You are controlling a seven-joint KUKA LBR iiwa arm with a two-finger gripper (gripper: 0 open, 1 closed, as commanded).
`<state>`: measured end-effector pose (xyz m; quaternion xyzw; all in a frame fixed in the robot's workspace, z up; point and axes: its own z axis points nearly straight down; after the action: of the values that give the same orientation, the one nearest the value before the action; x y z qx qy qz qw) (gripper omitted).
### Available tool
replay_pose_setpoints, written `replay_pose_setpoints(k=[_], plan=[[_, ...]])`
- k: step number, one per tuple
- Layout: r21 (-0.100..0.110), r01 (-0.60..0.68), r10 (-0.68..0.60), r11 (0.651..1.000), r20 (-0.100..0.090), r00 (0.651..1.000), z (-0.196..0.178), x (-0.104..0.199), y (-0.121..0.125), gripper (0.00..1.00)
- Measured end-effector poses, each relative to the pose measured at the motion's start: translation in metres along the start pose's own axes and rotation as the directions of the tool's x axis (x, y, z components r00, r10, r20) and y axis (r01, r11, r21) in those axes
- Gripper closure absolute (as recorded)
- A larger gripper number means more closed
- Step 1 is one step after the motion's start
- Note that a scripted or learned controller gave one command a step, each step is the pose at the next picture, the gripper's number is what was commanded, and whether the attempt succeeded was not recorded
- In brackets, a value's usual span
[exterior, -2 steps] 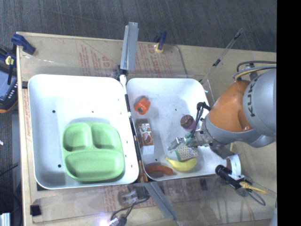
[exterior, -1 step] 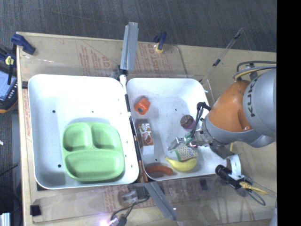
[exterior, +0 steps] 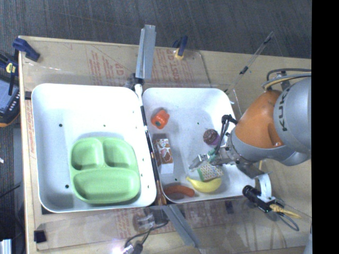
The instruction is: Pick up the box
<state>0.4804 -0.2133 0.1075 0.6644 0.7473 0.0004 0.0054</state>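
Lying left of jaws (exterior: 204, 162), apart: box (exterior: 163, 149).

Two white bins sit side by side on a wooden bench (exterior: 79, 62). The left bin (exterior: 47, 110) holds a green divided tray (exterior: 105, 169) with three compartments, lying toward the near side of that bin. In the right bin (exterior: 185, 102), an orange cup-like object (exterior: 160, 118) lies near the far left corner. A dark purple round object (exterior: 211, 136) rests toward the right side. A yellow banana (exterior: 204, 184) lies near the front wall, and a red sausage-shaped object (exterior: 179, 191) lies just left of it, close to the front edge. Blue clamps (exterior: 25, 47) grip the bench's far edge. A grey metal bar (exterior: 145, 51) stands at the far side, above the gap between the bins.
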Motion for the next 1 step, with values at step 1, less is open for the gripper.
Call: replay_pose_setpoints(k=[1], plan=[[0.0, 0.0, 0.0, 1.0, 0.0, 1.0, 0.0, 0.0, 0.0, 0.0]])
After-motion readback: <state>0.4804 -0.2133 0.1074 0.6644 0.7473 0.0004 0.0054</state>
